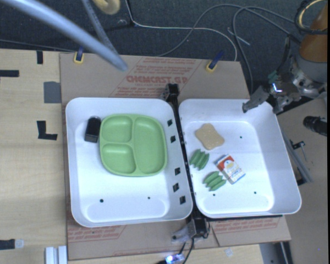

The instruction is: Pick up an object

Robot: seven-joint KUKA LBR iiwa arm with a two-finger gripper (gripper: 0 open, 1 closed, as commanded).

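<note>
- Dark carpet and loose cables lie at the far side, behind a wooden bench [22, 147] topped with a cardboard sheet [154, 76].
- Two white bins sit side by side on the cardboard: the left bin [82, 202] and the right bin [269, 191], rims touching along the middle.
- Left bin: a green divided tray [133, 145] and, just beside its left edge, a small black block [92, 129].
- Right bin: a tan bread slice [209, 136] toward the far side, two green pods [198, 159] [214, 180] nearer the middle rim, and a small red and white carton [230, 169] just right of the pods.
- Any of these could serve as the thing to pick up; all rest on the bin floors, none lifted.
- At the far right corner of the right bin, the gripper [258, 100] hangs over or just outside the rim, well apart from every object.
- I cannot tell how the jaws stand, since the tool is small and blurred here; nothing is seen between them.
- Risk: the pods and carton lie close together, so a descent there may nudge one aside or catch two at once.
- Risk: the bread is flat and low, so the jaws may close above it and come up with nothing.
- Risk: from its current spot, a straight drop would strike the bin rim instead of any object.
</note>
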